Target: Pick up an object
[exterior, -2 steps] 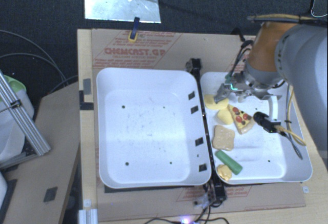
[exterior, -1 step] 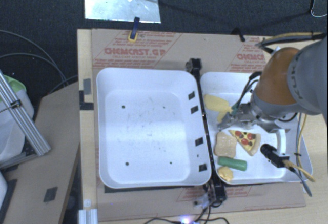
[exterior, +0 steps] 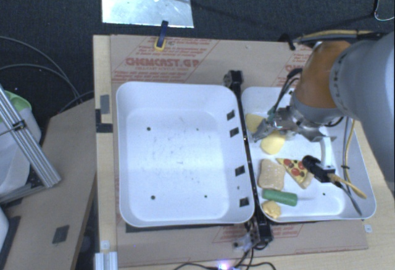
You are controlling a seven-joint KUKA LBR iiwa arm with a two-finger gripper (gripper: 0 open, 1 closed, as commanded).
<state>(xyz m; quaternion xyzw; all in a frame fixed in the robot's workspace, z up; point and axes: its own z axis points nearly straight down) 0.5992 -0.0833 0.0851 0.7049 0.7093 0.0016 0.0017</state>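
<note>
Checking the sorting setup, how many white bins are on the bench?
2: the left bin and the right bin, side by side, touching along the middle; the hand is over the right one.

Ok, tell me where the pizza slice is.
The pizza slice lies in the right bin, toward its near side, just right of the tan bread piece and above the green piece.

My one camera – fixed above bench [exterior: 185,235], looking down at slant. Left bin [exterior: 179,154] sits mid-frame, right bin [exterior: 355,204] beside it; arm [exterior: 364,77] enters beyond right bin – moderate distance.
</note>
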